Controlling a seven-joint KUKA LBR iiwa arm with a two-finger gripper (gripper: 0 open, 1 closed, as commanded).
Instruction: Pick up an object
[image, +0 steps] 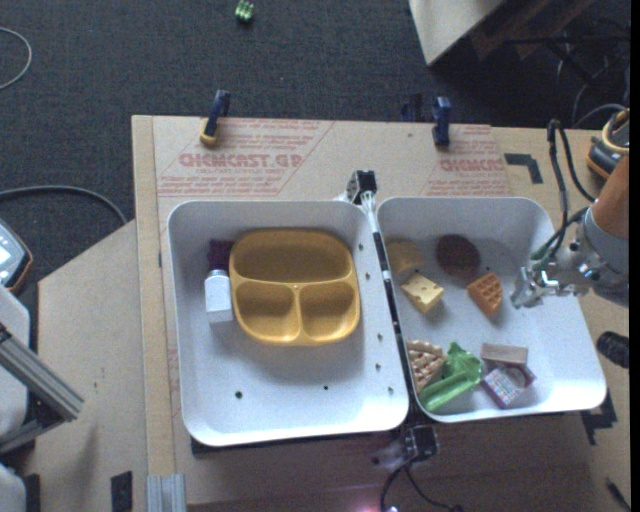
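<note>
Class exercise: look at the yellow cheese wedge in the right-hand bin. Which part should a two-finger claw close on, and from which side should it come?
Probably from straight above, closing on the two long flat flanks of the cheese wedge. It lies flat on the floor of the right bin, apart from the waffle piece and the brown patty, so fingers have room on both sides. The tapered tip would likely slip; grip nearer the broad end.

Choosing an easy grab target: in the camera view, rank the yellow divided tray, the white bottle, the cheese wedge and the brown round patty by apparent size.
1. yellow divided tray
2. white bottle
3. brown round patty and cheese wedge: too alike to rank
</note>
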